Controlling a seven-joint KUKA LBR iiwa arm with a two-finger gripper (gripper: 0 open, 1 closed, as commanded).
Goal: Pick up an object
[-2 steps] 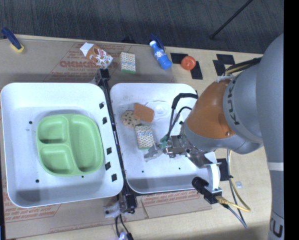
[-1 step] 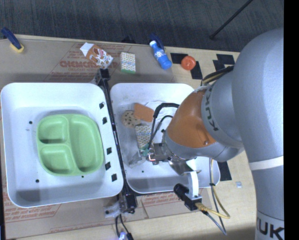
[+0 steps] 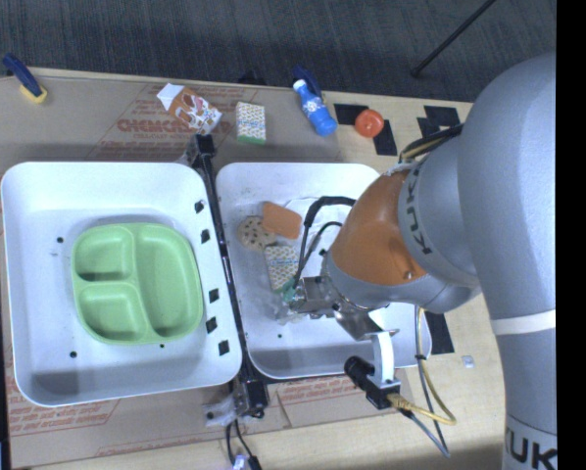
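In the right bin [image 3: 273, 360] lie an orange block [image 3: 282, 219], a round speckled cookie-like piece [image 3: 252, 230] and a pale patterned packet [image 3: 282, 262]. The arm's orange band [image 3: 371, 243] and grey wrist hang over the bin's right half. My gripper [image 3: 295, 300] reaches down at the lower end of the packet, close to the bin floor. The wrist hides most of the gripper.
The left bin [image 3: 28, 292] holds a green divided tray [image 3: 136, 282]. Behind the bins on the cardboard sit a snack packet [image 3: 190, 109], a small box [image 3: 251, 122], a blue bottle [image 3: 315, 108] and an orange cap [image 3: 369, 122]. Cables trail at the front right.
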